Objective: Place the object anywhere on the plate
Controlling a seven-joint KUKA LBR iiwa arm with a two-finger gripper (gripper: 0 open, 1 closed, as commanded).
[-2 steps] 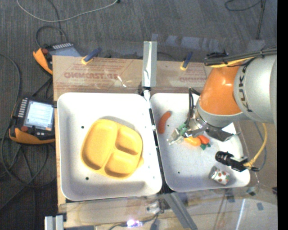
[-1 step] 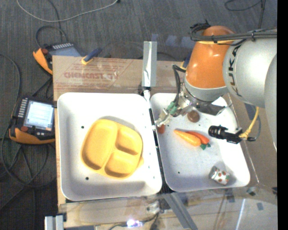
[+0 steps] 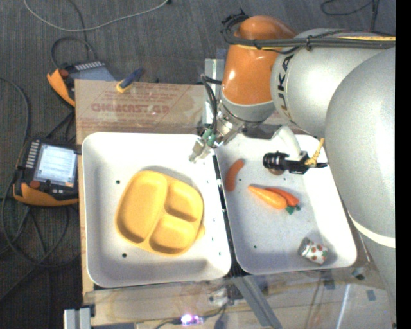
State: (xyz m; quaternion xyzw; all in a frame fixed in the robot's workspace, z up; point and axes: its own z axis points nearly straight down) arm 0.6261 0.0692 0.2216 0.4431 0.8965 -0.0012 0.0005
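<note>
Yellow divided plate [image 3: 162,212] sat in the left bin [image 3: 96,193].
Gripper [image 3: 199,152] hung over that bin's far right corner, grip unreadable; the carrot [image 3: 273,196] lay in the right bin [image 3: 334,218].

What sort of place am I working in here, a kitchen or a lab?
Likely a robotics lab: loose cables on carpet, a teach pendant beside the bench, and toy food like the carrot in white bins.

- Bench [image 3: 90,292] carried two white bins side by side: left bin [image 3: 96,193], right bin [image 3: 340,244].
- Cardboard sheet [image 3: 138,112] lay behind the left bin.
</note>
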